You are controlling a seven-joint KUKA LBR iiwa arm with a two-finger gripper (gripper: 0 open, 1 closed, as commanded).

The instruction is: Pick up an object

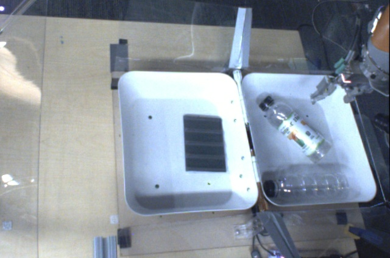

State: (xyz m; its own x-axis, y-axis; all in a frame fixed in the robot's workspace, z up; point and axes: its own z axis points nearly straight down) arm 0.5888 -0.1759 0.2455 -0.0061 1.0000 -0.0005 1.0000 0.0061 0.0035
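A clear plastic bottle with a black cap and a green and orange label lies slantwise in the right bin. A second clear bottle with a black cap lies along that bin's front wall. A dark ribbed rectangular block rests flat in the middle of the left bin. My gripper hangs over the back right corner of the right bin, up and to the right of the labelled bottle. Its fingers are spread apart and nothing is between them.
A metal divider post stands behind the seam between the bins. Cables loop near the arm at the back right. Clear panels stand at the bench's left and back. Clamps and brackets sit at the front edge.
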